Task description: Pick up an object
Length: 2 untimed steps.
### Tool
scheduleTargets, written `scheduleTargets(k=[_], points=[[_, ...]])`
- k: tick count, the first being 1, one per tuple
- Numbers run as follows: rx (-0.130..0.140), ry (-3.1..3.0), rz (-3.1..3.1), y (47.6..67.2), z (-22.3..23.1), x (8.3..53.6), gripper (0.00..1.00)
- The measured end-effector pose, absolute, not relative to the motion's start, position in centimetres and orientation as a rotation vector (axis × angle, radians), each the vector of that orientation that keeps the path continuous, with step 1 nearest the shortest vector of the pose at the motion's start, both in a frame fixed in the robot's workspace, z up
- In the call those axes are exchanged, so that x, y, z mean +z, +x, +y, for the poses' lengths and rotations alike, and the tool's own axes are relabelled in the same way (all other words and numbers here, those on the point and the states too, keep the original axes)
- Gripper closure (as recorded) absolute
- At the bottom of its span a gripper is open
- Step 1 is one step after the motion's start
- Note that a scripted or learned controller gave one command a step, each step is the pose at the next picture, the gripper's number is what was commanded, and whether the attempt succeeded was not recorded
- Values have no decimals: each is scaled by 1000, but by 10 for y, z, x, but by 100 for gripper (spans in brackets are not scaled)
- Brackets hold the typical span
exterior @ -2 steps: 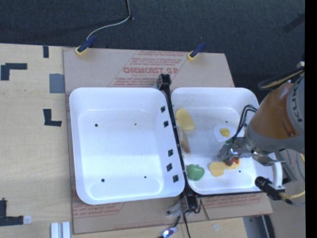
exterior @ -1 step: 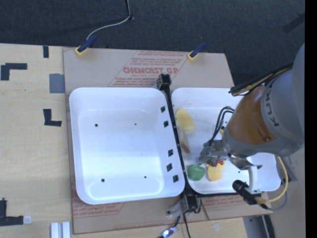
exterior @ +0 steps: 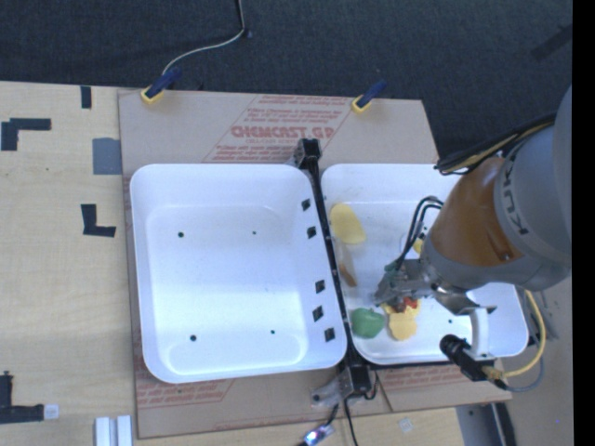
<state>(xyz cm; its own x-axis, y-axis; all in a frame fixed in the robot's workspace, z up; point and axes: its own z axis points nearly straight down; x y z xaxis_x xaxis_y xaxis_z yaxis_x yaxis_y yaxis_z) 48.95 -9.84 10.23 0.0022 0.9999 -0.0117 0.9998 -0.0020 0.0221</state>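
White bins sit side by side, and over the right bin (exterior: 521, 337) your grey arm (exterior: 507, 221) lowers its gripper (exterior: 402, 291) (grip state hidden, you cannot tell) near the front edge, just above a yellow object (exterior: 403, 324) beside a green object (exterior: 367, 322).
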Motion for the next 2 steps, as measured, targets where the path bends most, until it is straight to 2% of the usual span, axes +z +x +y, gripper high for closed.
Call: scheduleTargets(k=[1, 2], points=[[7, 2210, 2222, 558, -85, 189, 100], [-3, 2221, 2223, 554, -87, 184, 0]])
